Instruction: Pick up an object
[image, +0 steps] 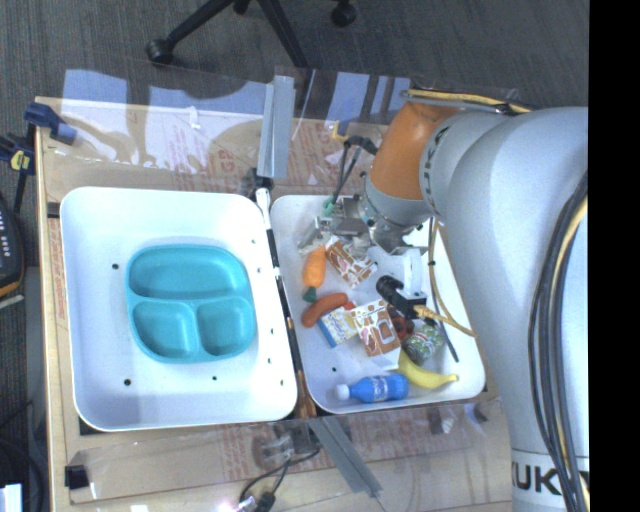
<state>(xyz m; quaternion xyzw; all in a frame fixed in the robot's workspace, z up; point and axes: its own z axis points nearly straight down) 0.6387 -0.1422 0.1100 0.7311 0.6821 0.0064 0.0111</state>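
While low over the right bin (300, 215) | hand (338, 222) grip unclear | carrot (316, 267) just below it

claw (335, 222) fingers blurred, right bin's (318, 385) far side hidden under arm (500, 200)

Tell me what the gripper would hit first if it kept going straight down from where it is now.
Probably the patterned snack packet in the right bin, with the carrot just beside it. The gripper hangs over that upper corner, but depth is hard to judge from this slant.
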